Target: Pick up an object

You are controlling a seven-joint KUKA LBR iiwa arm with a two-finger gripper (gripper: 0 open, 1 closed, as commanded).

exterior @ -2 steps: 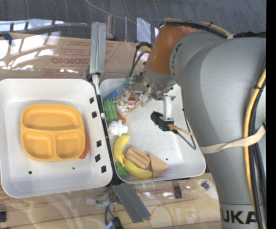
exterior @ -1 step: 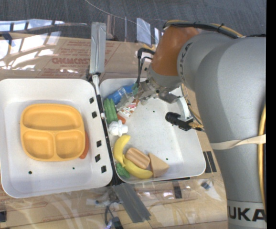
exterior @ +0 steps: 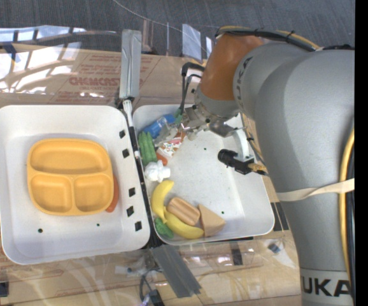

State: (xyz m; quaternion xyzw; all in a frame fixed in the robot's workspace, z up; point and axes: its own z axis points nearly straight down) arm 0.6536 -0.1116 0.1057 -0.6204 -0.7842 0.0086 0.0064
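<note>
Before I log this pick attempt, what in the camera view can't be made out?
- Claw: open or shut unclear; the wrist covers it.
- Small items at the right bin's far left corner: jumbled and too small to identify.
- Green item: mostly hidden beneath the banana.

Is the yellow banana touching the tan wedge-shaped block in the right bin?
Touching. In the camera view the yellow banana curves under the tan wedge-shaped block at the right white bin's near edge, with no gap visible between them.
</note>
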